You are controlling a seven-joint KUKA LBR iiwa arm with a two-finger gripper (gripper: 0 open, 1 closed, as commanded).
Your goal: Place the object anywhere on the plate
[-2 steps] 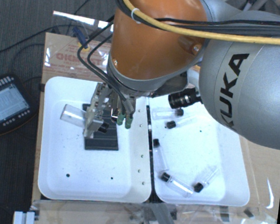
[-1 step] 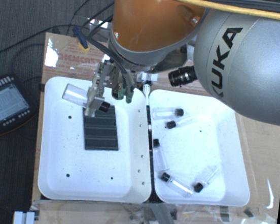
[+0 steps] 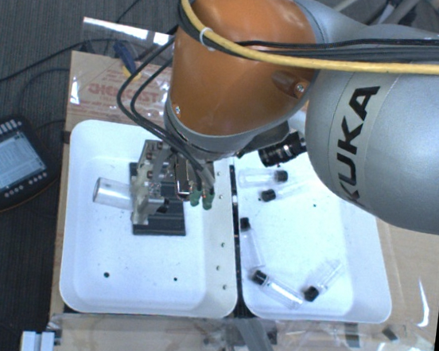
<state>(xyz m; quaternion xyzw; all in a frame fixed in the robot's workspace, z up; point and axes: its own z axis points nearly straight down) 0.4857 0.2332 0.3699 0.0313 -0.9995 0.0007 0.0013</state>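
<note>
the gripper [image 3: 171, 192] was seen low over the left bin [image 3: 108, 292], in its upper middle part, with its mechanism crowded in shadow under the wrist; whether it was spread or closed could not be told. a clear tube [image 3: 111, 193], taken to be the task's object, was seen lying on its side on the bin floor, just beside the gripper on the left of the view and seemingly touching its outer edge. it was not seen gripped, so no hold could be claimed. a dark flat slab [image 3: 164, 221] was seen directly beneath the gripper; whether it was a plate or part of the tool could not be settled, and no other plate could be made out.

above the gripper, the orange band [image 3: 234, 60] and the grey arm [image 3: 386, 128] were seen reaching in from the right. in the right bin [image 3: 354, 253] several small capped vials [image 3: 273, 284] were seen scattered, well apart from the tube.

the step in hand was judged to be the pick, not yet secured. the next move was judged to call for the gripper to be centred over the tube, square across its length, and closed on it. a lift was to be attempted only once the tube was held, and the plate was then to be located for the release.
</note>
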